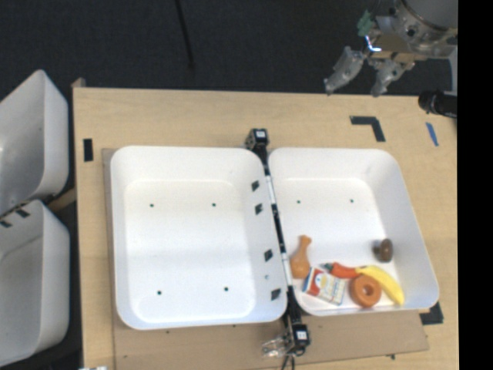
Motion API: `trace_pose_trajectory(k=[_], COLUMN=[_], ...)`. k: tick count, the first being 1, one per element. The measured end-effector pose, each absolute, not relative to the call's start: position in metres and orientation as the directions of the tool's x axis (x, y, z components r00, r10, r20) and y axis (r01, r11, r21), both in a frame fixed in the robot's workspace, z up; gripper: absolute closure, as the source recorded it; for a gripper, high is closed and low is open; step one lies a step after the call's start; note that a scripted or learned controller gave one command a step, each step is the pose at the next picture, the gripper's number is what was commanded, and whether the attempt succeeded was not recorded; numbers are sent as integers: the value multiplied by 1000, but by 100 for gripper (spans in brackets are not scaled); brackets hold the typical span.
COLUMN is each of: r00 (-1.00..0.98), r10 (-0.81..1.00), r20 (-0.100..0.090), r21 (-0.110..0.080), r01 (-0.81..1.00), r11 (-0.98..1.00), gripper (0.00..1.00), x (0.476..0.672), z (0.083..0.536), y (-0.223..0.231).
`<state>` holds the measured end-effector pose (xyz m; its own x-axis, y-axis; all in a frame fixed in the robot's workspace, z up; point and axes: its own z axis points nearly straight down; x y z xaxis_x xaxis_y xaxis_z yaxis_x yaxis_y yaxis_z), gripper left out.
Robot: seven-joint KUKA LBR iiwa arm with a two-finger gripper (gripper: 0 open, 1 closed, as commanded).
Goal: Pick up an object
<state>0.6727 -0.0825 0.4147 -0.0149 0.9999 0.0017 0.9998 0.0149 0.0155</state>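
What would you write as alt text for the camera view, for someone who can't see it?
The open gripper hangs above the bench's far right edge, holding nothing. Below it, the right bin holds a drumstick, small carton, donut, banana and brown ball, clustered at its near edge beside the left bin.

Two bins sit side by side on the table [192,114], the left bin [185,160] touching the right bin [339,164] along a clipped seam. In the right bin's 6 o'clock corner lie a drumstick [301,257], a carton [323,285], a doughnut [366,290] and a banana [387,282]; a small ball [383,248] lies at 4 o'clock. The pincer [362,74] hangs beyond the table's far edge, at 1 o'clock.
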Motion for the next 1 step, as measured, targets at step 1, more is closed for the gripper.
trace_pose_trajectory(k=[1], r00=[8], r10=[1000], r20=[-3], r21=[-2], r01=[1000], r11=[-8], gripper=[0], x=[631], z=[360], y=[-215])
